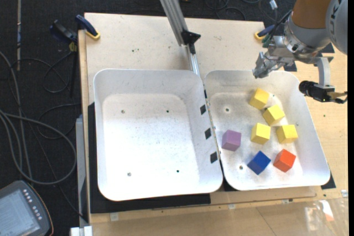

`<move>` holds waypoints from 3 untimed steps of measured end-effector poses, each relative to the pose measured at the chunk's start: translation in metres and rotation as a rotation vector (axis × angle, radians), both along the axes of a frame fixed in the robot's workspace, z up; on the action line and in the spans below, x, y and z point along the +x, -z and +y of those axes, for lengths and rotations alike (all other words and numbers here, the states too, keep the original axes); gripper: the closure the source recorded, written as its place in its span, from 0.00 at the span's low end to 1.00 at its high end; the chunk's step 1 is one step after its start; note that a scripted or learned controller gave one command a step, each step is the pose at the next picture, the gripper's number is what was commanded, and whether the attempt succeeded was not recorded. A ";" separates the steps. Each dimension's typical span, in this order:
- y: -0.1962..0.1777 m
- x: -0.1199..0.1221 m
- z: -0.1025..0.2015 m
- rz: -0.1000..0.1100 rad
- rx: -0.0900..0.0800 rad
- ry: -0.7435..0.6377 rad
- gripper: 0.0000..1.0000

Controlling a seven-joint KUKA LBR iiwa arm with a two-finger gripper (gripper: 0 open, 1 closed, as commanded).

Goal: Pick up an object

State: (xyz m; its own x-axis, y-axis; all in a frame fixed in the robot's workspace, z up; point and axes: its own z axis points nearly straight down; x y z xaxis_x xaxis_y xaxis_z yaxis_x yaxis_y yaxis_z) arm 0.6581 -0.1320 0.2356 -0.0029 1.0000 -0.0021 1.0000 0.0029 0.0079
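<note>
Yellow cube (259, 99) is sitting at twelve o'clock in the right bin (310, 174), touching another yellow cube (273, 115); the jaws (261, 70), state untellable, are hovering above. Descending, they are risking nudging both.

Seven blocks (269, 131) lie clustered in the right bin (321, 166), beside the left bin (105, 119), claw (261, 71) above them
</note>
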 end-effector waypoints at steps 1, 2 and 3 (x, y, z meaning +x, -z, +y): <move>0.006 0.001 0.000 0.006 0.000 0.000 1.00; -0.002 -0.009 0.057 0.008 0.003 -0.005 1.00; -0.012 -0.025 0.107 0.007 0.004 -0.005 1.00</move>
